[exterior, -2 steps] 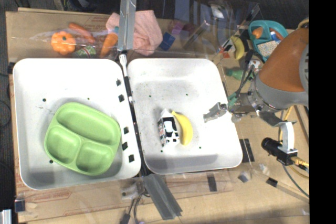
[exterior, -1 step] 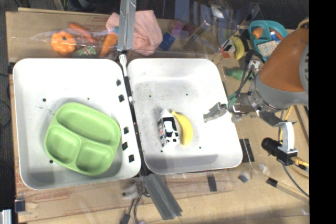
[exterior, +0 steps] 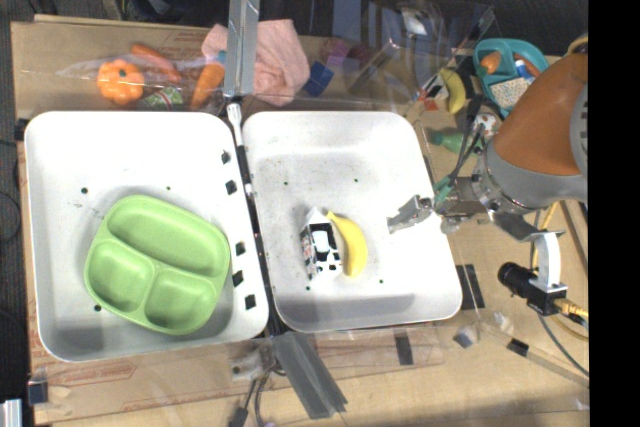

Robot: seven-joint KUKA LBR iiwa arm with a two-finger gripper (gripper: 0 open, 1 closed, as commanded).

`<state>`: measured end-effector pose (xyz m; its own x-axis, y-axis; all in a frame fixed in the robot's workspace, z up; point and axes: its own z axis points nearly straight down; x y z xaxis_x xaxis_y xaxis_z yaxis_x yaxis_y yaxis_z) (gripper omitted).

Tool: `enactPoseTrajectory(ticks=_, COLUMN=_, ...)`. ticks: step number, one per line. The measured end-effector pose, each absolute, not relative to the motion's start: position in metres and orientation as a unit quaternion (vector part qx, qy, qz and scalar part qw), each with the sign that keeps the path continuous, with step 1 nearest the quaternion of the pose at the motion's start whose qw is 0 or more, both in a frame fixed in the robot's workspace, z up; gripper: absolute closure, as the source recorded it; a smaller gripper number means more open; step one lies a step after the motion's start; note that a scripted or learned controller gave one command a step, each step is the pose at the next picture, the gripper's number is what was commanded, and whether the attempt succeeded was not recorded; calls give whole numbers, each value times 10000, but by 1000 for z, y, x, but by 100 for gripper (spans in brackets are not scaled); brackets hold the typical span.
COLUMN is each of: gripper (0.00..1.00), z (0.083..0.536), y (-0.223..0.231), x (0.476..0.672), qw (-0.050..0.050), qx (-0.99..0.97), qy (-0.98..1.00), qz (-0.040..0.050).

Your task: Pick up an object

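Two shallow white bins sit side by side on the counter point(exterior: 420, 365). The left bin point(exterior: 60, 155) carries one item: a green divided plate point(exterior: 158, 262) with three compartments, lying toward the bin's near edge. The right bin point(exterior: 380, 145) carries two items, touching each other near the middle of its floor toward the near edge: one yellow banana point(exterior: 350, 243) and, just on its left, one small black-and-white object point(exterior: 320, 248) whose nature is too small to make out. The arm point(exterior: 535, 130), grey with its orange band, enters from the right; most of it is cut off at the picture's edge. Its claw point(exterior: 408, 213) stands over the right bin close to that bin's right edge, apart from the banana and to its right. The claw reads as a small grey shape; whether its fingers are parted or closed cannot be told, and nothing is seen held in it. Along the far edge of the counter, behind the bins, lie one pink cloth point(exterior: 268, 55), one small orange pumpkin-like toy point(exterior: 120, 81), and about two orange carrot-like pieces point(exterior: 205, 83) within a clear wrapping that blurs their outlines. At the far right corner sits a cluster of coloured toys point(exterior: 495, 75), partly hidden behind clear plastic and the arm; their count cannot be settled.
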<state>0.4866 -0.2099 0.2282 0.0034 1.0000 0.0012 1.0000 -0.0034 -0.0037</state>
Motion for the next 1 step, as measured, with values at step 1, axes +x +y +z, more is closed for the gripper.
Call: enactPoseTrajectory(ticks=1, gripper=0, z=228, y=-210, x=487, qw=17, qx=-7083, qy=-7059, qz=9)
